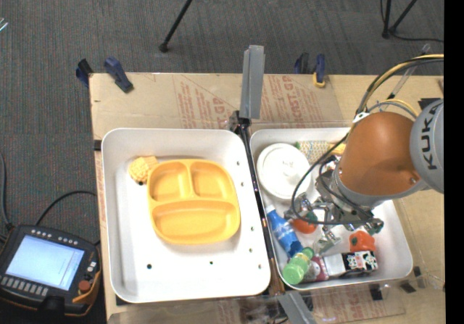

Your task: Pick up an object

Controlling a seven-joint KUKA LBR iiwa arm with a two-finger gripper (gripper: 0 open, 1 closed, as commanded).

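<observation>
While the arm reaches over the right bin (403, 254), I see the gripper (328, 227) low among a blue bottle (282, 233), an orange object (305, 226) and a green-capped bottle (299, 269); finger state: I cannot tell. The left bin (122, 170) holds a yellow divided tray (193, 199).

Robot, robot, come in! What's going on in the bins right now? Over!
End effector low in right bin, above the clutter. Blue bottle, green-capped bottle, white bowl crowd around it. Yellow divided plate in left bin.
</observation>
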